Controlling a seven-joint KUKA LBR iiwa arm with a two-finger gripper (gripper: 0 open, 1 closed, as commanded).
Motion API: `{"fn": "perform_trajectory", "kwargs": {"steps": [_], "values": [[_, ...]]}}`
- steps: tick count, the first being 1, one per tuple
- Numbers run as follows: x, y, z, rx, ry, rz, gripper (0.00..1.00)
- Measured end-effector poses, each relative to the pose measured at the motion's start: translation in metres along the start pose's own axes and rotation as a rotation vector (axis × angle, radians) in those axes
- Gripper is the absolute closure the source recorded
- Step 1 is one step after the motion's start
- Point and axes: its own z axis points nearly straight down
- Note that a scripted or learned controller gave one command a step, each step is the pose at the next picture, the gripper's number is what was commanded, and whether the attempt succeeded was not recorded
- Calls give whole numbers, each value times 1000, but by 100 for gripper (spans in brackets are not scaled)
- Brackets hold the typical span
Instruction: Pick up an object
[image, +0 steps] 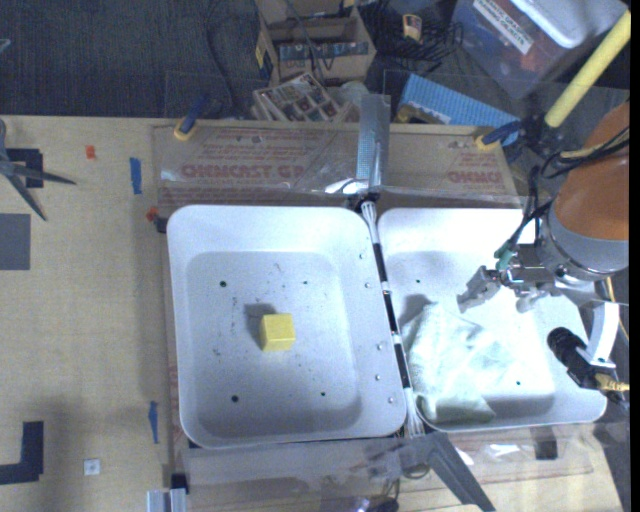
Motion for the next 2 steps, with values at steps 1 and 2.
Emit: {"fn": "perform_trajectory", "kwargs": {"steps": [1, 2], "values": [[-32, 16, 44, -1, 0, -87, 0], [-29, 29, 63, -3, -1, 257, 0]]}}
